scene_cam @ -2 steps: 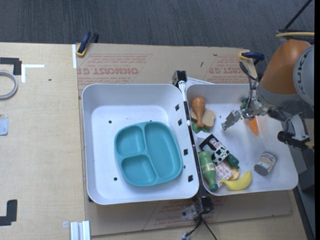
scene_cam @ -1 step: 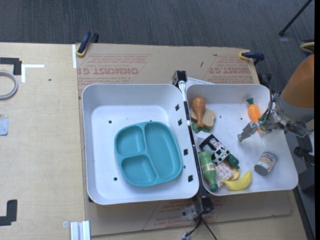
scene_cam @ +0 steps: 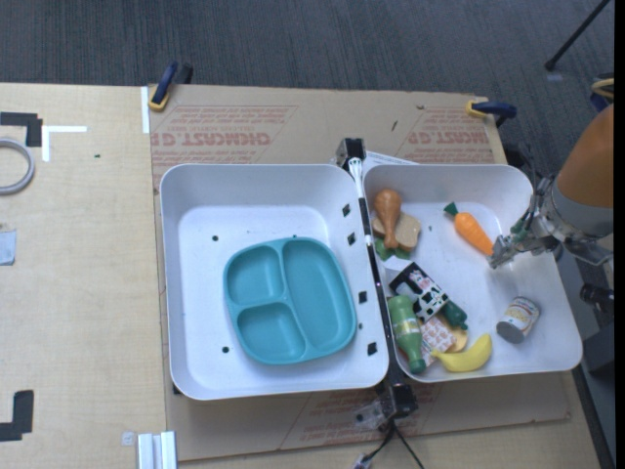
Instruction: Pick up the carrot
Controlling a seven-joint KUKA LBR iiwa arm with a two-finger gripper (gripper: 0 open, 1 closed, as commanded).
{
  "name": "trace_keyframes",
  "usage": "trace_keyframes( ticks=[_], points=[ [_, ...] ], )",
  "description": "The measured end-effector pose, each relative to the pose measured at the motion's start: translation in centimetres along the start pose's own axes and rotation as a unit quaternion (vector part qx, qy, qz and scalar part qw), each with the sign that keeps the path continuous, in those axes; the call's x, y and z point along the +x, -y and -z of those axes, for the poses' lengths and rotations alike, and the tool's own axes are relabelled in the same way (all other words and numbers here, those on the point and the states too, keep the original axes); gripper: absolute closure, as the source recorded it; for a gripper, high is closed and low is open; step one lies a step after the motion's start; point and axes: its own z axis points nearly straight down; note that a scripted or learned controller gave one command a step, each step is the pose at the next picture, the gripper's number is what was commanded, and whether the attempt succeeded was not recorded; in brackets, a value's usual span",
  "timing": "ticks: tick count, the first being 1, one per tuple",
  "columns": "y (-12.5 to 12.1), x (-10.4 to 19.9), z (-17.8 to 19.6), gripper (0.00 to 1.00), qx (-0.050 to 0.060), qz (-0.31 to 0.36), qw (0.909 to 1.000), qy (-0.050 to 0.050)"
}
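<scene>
carrot [scene_cam: 473, 231] in right bin [scene_cam: 547, 355], hand [scene_cam: 508, 251] just beside it

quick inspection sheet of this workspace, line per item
surface: bench with cardboard sheet under two white bins
job's things: carrot lies in right bin, beside the gripper, not held
clutter: teal divided plate in left bin; drumstick, green bottle, banana, small can in right bin
grippers: gripper low in right bin, just right of carrot
cables: cable trailing from bins' front edge
surroundings: dark carpet, blue-yellow clamps
</scene>
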Motion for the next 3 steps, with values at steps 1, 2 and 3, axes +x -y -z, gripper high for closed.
trace_keyframes(
  ticks=[1, 2, 3],
  points=[
    [-7.4, 5.8, -1.1, 1.0, 0.0, -0.057, 0.9984, 0.001],
    [-4.3, -0.7, -0.9, 1.0, 0.002, 0.008, 1.0, -0.001],
    [-10.1, 2.7, 5.8, 1.0, 0.0, -0.093, 0.9957, 0.001]
  ],
)
